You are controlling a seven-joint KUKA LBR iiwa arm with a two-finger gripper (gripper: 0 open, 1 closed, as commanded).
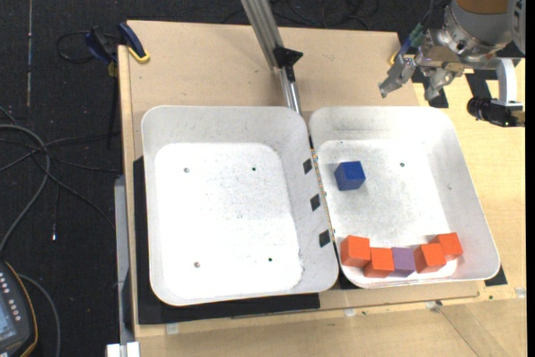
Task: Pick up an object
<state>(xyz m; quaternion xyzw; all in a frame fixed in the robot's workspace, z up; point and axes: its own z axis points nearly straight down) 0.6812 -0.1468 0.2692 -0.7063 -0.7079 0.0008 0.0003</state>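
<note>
A blue cube point(350, 175) lies in the right bin point(464, 180), near its left wall. Along that bin's front wall runs a row of blocks: an orange one point(356, 250), another orange one point(381, 261), a purple one point(404, 260), and two more orange ones point(431, 257) point(450, 245). My gripper point(415, 84) hangs above the bench just past the right bin's far rim, well away from every block. Its two fingers stand spread apart, and nothing sits between them.
The left bin point(167, 205) sits beside the right one, with a hinge strip point(316, 201) between them. A slanted metal pole point(259, 4) crosses the bench's far side. A blue and yellow clamp point(129, 42) grips the bench's far left corner.
</note>
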